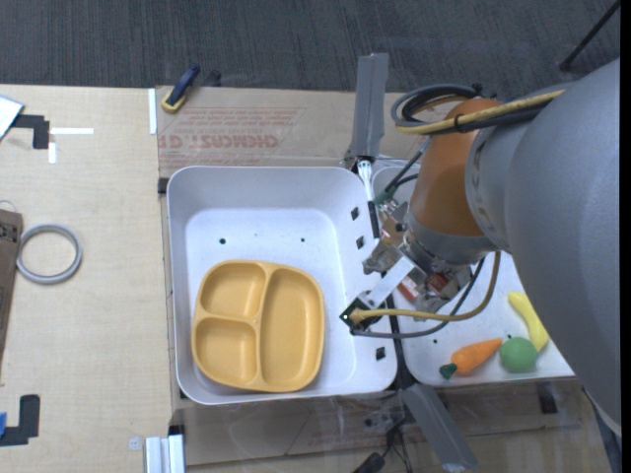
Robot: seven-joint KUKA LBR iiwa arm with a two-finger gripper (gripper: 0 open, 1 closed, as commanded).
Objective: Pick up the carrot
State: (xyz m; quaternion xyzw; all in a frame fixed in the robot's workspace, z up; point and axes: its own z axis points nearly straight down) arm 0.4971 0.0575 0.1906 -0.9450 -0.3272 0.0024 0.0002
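Down in the right bin (552, 368), near its front edge, the carrot (471, 356) lies on its side with its green end pointing left, just beside a green round fruit (519, 354) and near a banana (529, 319). The arm's orange-banded wrist (444, 190) hangs over that bin's left part, and the tool (414, 282) sits well left of the carrot, close to the wall shared with the left bin (187, 215); whether it is apart or together I cannot tell. A yellow divided plate (260, 325) rests in the left bin. Likely the arm has yet to line up above the carrot.
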